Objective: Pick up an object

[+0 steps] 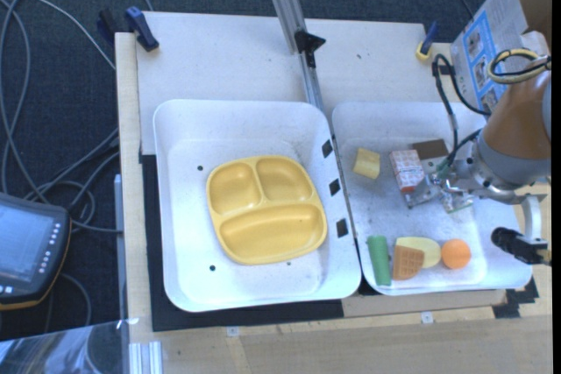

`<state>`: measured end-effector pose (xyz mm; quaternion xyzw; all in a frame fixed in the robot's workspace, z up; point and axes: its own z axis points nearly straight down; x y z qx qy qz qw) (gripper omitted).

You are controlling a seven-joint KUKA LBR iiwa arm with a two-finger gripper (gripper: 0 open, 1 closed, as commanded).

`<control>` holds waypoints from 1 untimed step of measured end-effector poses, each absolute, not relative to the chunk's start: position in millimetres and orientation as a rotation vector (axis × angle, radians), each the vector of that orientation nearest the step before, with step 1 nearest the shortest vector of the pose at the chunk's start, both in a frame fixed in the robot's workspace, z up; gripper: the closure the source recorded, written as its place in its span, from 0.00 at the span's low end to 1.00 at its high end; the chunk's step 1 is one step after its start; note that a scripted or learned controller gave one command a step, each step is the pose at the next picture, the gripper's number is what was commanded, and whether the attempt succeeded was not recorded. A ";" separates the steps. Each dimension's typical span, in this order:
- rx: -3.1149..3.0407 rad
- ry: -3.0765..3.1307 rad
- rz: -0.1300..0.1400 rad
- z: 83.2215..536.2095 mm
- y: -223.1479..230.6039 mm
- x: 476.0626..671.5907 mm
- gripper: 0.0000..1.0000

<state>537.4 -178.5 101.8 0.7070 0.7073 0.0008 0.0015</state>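
Six small things in the right bin (351, 188), all close round the claw (436, 187). Nearest: a red-and-white carton (406, 170), touching or just left of the claw tips, lying on the bin floor. Behind the claw, a brown block (430, 150). Further left, a yellow cube (367, 163). In front of the claw, along the near wall: an orange ball (455, 254), a yellow wedge (422, 250) with a waffle piece (407, 263) against it, and a green stick (378, 259). Well left, in the other bin (175, 188), a yellow divided plate (266, 208). Cannot tell how wide the claw stands, nor whether anything sits between its tips: metal parts too cluttered to read.
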 end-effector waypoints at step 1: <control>2.215 2.218 0.008 115.6 -178.6 539.0 1.00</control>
